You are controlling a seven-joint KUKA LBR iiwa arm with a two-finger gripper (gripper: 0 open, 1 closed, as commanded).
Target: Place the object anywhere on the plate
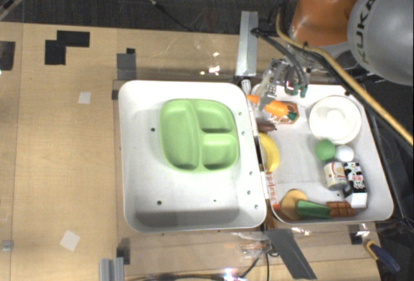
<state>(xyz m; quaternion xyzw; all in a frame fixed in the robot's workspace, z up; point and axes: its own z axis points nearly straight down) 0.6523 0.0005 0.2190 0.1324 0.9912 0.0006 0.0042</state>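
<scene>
At upper right, gripper (283, 87) hovered over the orange toy (283, 109), finger state unclear; best descend centered before carrying to green plate (197, 133).

Pincer (279, 87) tips blurred, grip state unclear; arm (362, 8) cut off at top/right edge.

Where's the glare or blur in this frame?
Camera view: bright glare spots on the clear sheet behind the left bin; soft shadow along that bin's near wall; the plate is evenly lit and sharp; the end effector looks slightly blurred, and the white bowl is near blown out.
</scene>
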